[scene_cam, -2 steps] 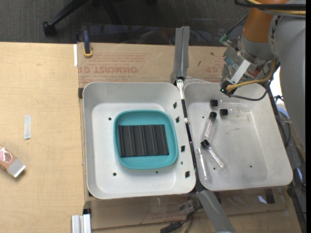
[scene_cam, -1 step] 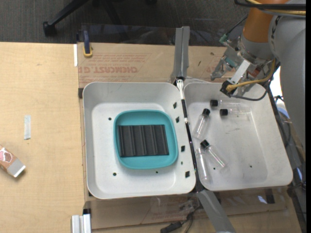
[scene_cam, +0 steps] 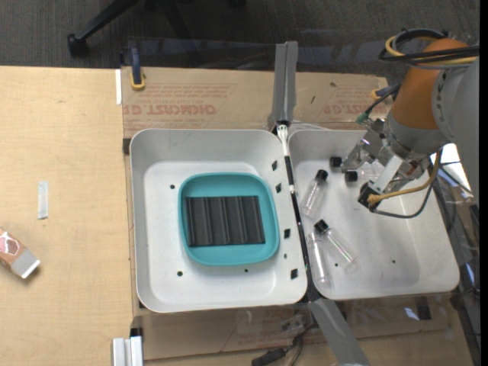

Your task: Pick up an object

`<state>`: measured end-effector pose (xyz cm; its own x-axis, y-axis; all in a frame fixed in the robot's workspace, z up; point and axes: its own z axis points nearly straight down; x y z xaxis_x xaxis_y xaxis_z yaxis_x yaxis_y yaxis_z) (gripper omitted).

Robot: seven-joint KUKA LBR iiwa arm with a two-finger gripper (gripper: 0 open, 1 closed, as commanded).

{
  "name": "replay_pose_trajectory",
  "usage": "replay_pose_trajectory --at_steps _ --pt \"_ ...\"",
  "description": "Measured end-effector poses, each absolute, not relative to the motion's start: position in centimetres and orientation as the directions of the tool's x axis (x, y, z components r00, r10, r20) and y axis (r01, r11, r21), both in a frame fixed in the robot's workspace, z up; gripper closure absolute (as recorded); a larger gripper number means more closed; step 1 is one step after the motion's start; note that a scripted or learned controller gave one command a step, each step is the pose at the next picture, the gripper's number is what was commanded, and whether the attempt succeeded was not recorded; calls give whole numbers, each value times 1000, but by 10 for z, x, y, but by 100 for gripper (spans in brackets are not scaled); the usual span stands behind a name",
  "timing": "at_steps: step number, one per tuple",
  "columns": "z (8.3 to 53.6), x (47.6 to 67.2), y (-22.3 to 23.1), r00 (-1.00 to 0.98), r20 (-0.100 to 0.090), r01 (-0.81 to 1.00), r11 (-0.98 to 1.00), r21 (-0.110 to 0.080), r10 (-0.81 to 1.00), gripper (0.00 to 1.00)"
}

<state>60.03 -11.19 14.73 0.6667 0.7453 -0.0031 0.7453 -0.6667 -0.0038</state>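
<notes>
Clear plastic was what I had to work with: small see-through vials with black caps, scattered on the floor of the right bin (scene_cam: 412, 277). My fingers (scene_cam: 371, 175) hung low over the far part of that bin, and whether they stood apart or together I could not tell from above. Nothing sat between them that I could see.

Just beside my fingers lay two loose black caps (scene_cam: 335, 161), one a little nearer me than the other. Further off, toward the left bin (scene_cam: 152, 280), a capped vial (scene_cam: 313, 191) lay tilted against the dividing wall, and another vial (scene_cam: 333, 242) rested below my fingers, near the middle of the floor.

To do this well, I judged I should choose that middle vial, since it lay apart from the wall with room on both sides. I would turn to close across its narrow width, not along it, and come down squarely, because a round, slick tube would likely roll away from a glancing touch.

The teal tray (scene_cam: 227, 218) in the left bin was well apart from my fingers.
</notes>
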Motion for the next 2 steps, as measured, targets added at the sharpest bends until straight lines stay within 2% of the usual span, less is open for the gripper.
replay_pose_trajectory --at_steps 1,2 --pt "218 504 -144 593 -2 805 -593 -4 805 0" --pt "147 553 -97 538 -3 843 -538 -5 843 0"
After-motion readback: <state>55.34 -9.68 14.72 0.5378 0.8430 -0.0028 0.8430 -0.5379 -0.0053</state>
